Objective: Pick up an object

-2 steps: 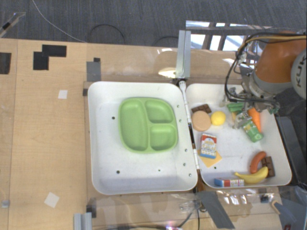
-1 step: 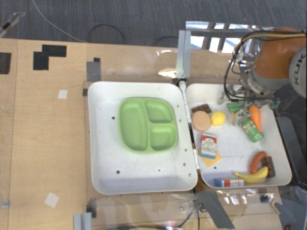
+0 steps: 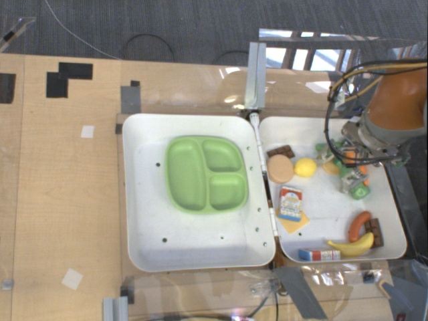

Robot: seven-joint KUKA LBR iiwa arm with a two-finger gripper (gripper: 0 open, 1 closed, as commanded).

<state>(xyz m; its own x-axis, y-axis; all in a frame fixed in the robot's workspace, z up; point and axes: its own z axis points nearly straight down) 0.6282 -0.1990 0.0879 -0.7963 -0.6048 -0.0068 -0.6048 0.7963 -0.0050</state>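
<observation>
Two white bins sit side by side: the left bin (image 3: pixel 144 199) holds one green divided plate (image 3: pixel 205 173), and the right bin (image 3: pixel 328 206) holds the loose items. Counted there: one yellow ball (image 3: pixel 305 168), one tan round disc (image 3: pixel 280 170), one small carton (image 3: pixel 290 203), one banana (image 3: pixel 351 247), one sausage (image 3: pixel 359 225). The gripper (image 3: pixel 351 162) hangs at the right bin's upper right, over a cluster of small toys; its jaw state cannot be told.

The arm (image 3: pixel 401 105) was cut off by the right edge. Beneath its wrist, small toys (image 3: pixel 353 172) in the right bin (image 3: pixel 394 246) were partly hidden and could not be identified. The jaws were concealed.
</observation>
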